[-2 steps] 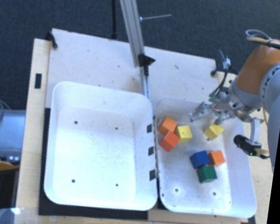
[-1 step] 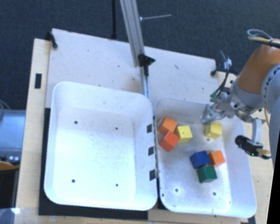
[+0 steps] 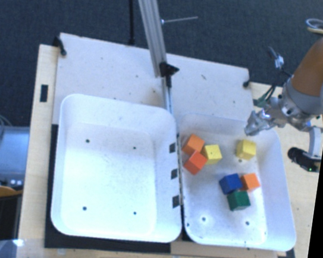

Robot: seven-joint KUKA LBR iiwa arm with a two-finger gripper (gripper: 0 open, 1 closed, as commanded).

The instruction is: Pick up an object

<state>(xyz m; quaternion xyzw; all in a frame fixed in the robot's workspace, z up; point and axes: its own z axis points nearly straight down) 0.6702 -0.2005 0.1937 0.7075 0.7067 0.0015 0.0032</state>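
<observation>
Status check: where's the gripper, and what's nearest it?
Gripper above right white bin, far edge. Yellow cube nearest, untouched. Nothing in the way.

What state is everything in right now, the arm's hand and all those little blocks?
gripper: above the right bin's far edge, nothing seen in it
yellow block: loose, apart, just below the gripper
second yellow block: against the orange blocks
two orange blocks: touching
blue, small orange, green blocks: clustered
right bin: holds every block
</observation>
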